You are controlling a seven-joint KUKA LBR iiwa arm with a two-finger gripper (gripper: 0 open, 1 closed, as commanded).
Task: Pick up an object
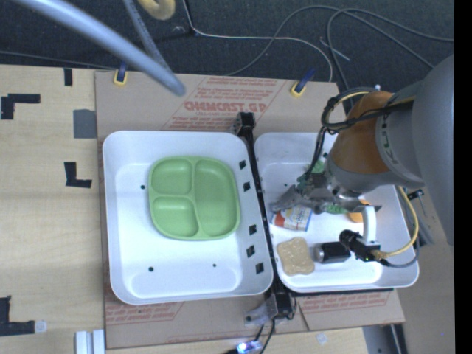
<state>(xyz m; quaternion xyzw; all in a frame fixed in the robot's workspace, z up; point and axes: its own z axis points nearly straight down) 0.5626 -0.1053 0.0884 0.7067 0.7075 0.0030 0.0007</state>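
the arm [398,135] hangs low over the right bin [402,275], reaching for the small box [295,216]; grip state unclear, next it must close and lift.

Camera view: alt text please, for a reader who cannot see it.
The grey arm's gripper is down in the right bin among small items, including a tan sponge. The left bin holds a green divided plate.

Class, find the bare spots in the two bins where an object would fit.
Left white bin: bare floor below the green divided plate. Right white bin: crowded by the gripper, the tan sponge-like piece and the small packet.
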